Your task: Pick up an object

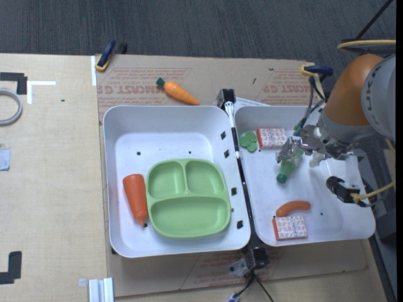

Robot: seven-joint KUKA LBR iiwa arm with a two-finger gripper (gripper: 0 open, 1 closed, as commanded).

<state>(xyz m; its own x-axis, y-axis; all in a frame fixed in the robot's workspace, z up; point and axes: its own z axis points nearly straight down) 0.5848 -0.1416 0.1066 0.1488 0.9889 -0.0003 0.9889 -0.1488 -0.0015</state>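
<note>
My gripper [292,152] hangs low over the middle of the right bin [352,228], at the upper end of a small green bottle [286,168]. The bottle lies tilted, its dark cap toward the bin's front left. The gripper's body hides where it meets the bottle. An orange sausage [293,207] and a red-and-white box [290,227] lie nearer the bin's front. A second red-and-white box [272,137] and a green round piece [250,140] sit at the back left of this bin.
The left bin [119,131] holds a green divided plate [189,198] and an orange-red cylinder [135,197] along its left side. A toy carrot [178,91] lies on the cardboard behind the bins. Blue clamps [105,54] [318,71] grip the cardboard's back corners.
</note>
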